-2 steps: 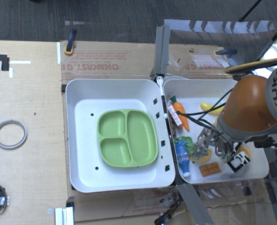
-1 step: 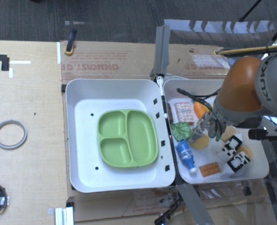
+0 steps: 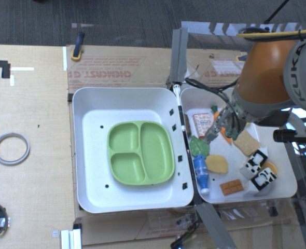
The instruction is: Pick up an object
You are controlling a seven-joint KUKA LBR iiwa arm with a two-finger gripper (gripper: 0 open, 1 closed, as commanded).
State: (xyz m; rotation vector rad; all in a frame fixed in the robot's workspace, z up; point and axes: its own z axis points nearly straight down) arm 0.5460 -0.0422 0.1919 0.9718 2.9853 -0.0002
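Observation:
My gripper (image 3: 219, 129) hangs low in the right bin (image 3: 282, 191), near its left side, under the orange wrist. It is just above and right of a green leafy toy (image 3: 198, 147). A small orange piece (image 3: 227, 135) lies right beside the fingertips. Below sit a blue bottle (image 3: 200, 173), a yellow lump (image 3: 217, 164) and a brown cracker (image 3: 231, 187). A pink-and-white packet (image 3: 202, 122) lies to the gripper's left.
The left bin (image 3: 85, 154) holds a green divided plate (image 3: 141, 152). A tan block (image 3: 246, 141) and two black-and-white dice (image 3: 259, 170) lie in the right bin's right half. A tape roll (image 3: 9, 148) rests on the bench at far left.

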